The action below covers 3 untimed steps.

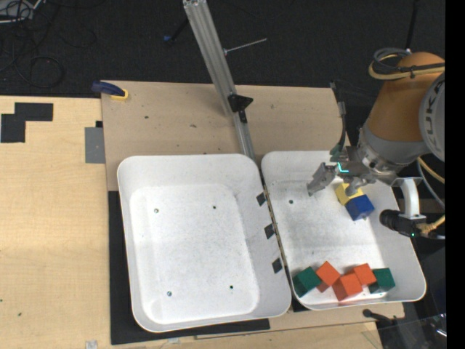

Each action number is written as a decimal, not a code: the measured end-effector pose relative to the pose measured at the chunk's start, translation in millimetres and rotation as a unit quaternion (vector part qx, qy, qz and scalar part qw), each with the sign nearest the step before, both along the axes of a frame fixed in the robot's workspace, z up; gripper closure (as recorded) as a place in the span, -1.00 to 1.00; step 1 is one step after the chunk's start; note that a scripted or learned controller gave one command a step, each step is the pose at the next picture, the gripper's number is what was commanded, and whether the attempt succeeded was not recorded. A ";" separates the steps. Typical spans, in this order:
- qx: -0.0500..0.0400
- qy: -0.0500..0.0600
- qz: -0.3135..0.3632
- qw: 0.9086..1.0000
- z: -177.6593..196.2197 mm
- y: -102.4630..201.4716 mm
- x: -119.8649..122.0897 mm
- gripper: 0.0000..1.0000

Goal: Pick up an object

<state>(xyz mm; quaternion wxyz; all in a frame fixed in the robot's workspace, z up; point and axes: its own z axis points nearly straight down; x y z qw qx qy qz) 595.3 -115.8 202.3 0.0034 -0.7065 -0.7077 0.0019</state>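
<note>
A robotics lab is showing itself here: a grey and orange industrial arm is reaching over a plywood worktop that is carrying two white bins, an aluminium rail is slanting up from a clamp, and loose cables are lying on the dark floor behind.

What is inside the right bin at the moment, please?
Inside the right bin: a blue block and a yellow block beneath the gripper, plus green and orange blocks at the near edge. The arm hides part of the far corner.
</note>
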 end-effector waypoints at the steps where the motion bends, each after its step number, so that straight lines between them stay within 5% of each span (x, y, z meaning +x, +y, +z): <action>1: 0.000 -0.002 -0.001 1.000 1.9 -0.9 0.7 -1.00; 3: -0.001 -0.003 -0.002 1.000 -111.3 7.2 1.7 -1.00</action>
